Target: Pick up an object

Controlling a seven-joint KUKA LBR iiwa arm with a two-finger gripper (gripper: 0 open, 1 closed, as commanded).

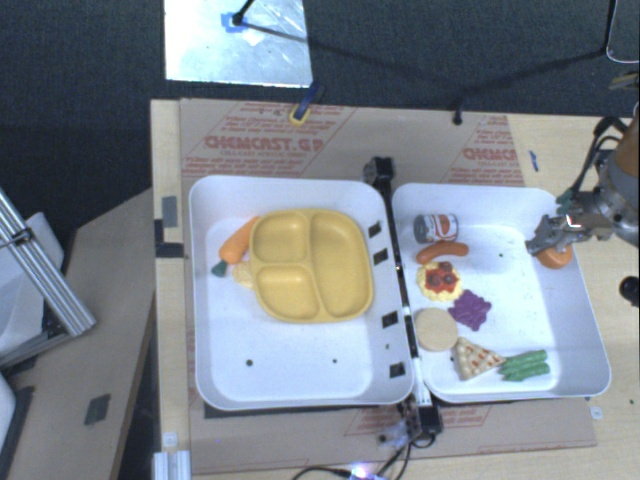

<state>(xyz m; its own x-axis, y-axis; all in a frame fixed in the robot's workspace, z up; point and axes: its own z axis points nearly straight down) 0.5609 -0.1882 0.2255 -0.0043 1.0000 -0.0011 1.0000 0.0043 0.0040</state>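
my gripper [553, 236] at right bin's [590, 353] right rim | grip state: cannot tell | orange object [556, 258] just below it at the rim, shape and axis unclear | sausage [442, 252] lies left-right

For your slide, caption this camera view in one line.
Gripper above an orange object at the right bin's edge; yellow tray in left bin.

Position: we look from one fixed camera above the light wooden table [480, 133].
Facing: downward at a slant.
Range: we take in both shallow white bins [300, 393] whole.
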